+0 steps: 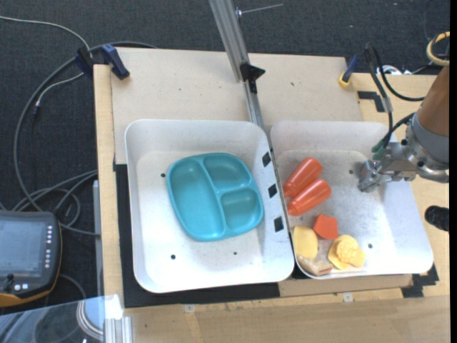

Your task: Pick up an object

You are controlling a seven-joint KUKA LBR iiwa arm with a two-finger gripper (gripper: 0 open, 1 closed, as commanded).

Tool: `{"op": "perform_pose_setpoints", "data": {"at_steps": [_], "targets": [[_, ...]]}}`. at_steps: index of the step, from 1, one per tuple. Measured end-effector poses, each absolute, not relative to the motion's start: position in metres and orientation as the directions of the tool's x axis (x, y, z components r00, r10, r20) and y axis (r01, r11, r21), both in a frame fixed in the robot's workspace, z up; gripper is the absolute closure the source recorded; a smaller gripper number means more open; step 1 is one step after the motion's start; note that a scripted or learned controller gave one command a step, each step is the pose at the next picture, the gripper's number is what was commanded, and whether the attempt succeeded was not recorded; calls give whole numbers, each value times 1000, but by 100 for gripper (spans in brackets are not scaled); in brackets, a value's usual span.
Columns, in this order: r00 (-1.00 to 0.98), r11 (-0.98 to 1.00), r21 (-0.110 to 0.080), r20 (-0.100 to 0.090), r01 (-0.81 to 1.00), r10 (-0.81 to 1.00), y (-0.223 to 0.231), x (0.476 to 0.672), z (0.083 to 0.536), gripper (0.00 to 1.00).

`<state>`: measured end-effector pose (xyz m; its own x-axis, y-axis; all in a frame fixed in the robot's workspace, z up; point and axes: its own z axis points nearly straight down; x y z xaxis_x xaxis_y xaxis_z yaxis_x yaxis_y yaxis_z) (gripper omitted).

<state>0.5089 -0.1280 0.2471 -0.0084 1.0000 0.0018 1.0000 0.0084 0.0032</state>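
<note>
1. The surface point(186, 84) is a pale board that carries two shallow white bins side by side, with a metal rail running down between them.
2. The left bin point(143, 191) holds one thing, a teal divided plate point(214, 195) lying flat near its middle. It looks like stiff, light plastic, wide and low; I judge it awkward for a two-finger grip except at its raised rim.
3. The right bin point(403, 213) holds the small pieces, all gathered toward its left wall and near corner, with its right half bare.
4. Two orange carrot-like pieces point(307, 186) lie touching, side by side and slanted, just beside the dividing wall. They look smooth, rigid and light, probably toy food. Gripped across the narrow width at mid-length they should hold; taken along the taper they may squirt out.
5. Below them lie a pale yellow chunk point(305, 242), a small red-orange block point(326, 226) and a crinkled yellow piece point(347, 251), close-packed and partly touching. All are likely light and hard. The block's flat sides offer the surest hold, though its neighbours crowd it.
6. The claw point(368, 175) hangs over the right bin's far right part, well apart from every piece. Nothing is in it; whether it is spread or closed I cannot tell.
</note>
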Motion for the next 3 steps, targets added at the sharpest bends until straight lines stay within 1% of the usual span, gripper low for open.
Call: {"op": "perform_pose_setpoints", "data": {"at_steps": [2, 3], "targets": [[-6, 6, -3, 3, 1000, 1000, -24, 524, 237, 100], [-7, 7, 1, 2, 1000, 1000, 35, 543, 229, 100]]}}
